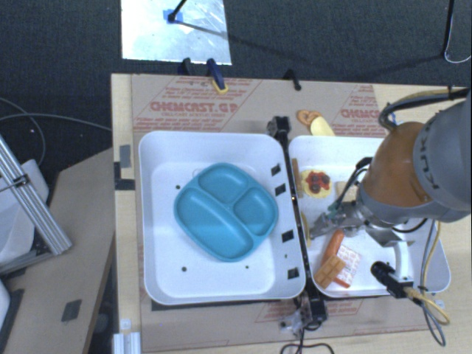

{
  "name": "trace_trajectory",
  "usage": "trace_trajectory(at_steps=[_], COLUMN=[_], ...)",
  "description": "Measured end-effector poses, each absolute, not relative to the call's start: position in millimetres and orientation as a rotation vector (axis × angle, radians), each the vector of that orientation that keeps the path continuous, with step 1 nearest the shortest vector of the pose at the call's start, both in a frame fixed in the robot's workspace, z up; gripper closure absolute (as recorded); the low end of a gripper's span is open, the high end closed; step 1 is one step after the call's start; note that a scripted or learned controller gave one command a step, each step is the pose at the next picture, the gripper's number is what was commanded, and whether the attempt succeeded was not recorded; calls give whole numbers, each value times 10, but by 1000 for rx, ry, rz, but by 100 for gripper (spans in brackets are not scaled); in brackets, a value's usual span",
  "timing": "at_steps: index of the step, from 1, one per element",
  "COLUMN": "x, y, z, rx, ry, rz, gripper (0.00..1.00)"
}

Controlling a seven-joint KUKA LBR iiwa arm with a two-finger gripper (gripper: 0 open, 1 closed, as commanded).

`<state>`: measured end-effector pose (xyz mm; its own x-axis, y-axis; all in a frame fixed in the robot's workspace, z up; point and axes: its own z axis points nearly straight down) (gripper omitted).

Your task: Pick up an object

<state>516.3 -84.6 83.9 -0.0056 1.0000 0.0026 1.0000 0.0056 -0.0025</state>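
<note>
Left bin [158, 198]: blue divided plate [225, 210], open floor around it. Right bin [346, 147] crowded: gripper [321, 226] at divider, fingers' spread unclear, above orange food packet [338, 260]; pizza slice [317, 182].

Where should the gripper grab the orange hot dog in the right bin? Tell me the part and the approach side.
Probably the middle of the hot dog, from straight above, fingers closing across its narrow width. It lies flat and slanted, long axis running from upper right to lower left. The gripper sits near its upper end; a packet crowds its lower end, so mid-length looks freest.
</note>
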Motion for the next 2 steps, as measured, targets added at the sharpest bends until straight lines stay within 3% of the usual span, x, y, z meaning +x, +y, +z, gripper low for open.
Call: trace_trajectory(at_steps=[1,2], x=[5186,5279], y=[-876,-113], z=[952,1895], rx=[-2220,-2213], ry=[-2226,-2238], rz=[-4,-13], gripper=[100,100])
